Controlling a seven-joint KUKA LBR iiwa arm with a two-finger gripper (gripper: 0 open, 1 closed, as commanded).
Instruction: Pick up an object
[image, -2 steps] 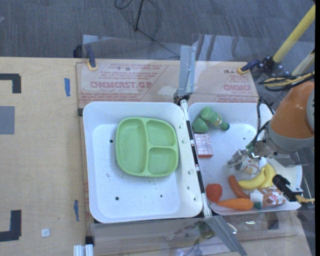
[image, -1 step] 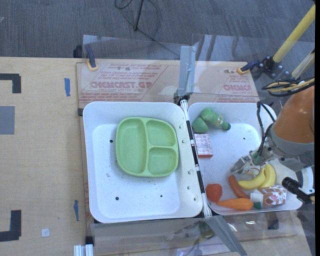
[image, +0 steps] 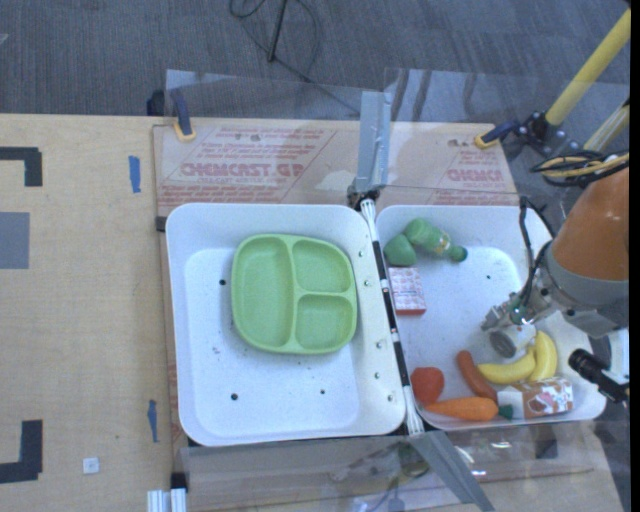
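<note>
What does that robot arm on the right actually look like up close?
The arm is rounded and bulky, with a broad orange band over a grey section. Below it sits a small metallic silver gripper. A thin dark cable curves alongside it.

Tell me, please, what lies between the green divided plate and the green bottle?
In the camera view, the bins' adjoining white rims lie between the green divided plate and green bottle.

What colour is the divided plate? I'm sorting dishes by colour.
Light green all over; the plate shows clearly in the camera view, in the left bin.
</note>
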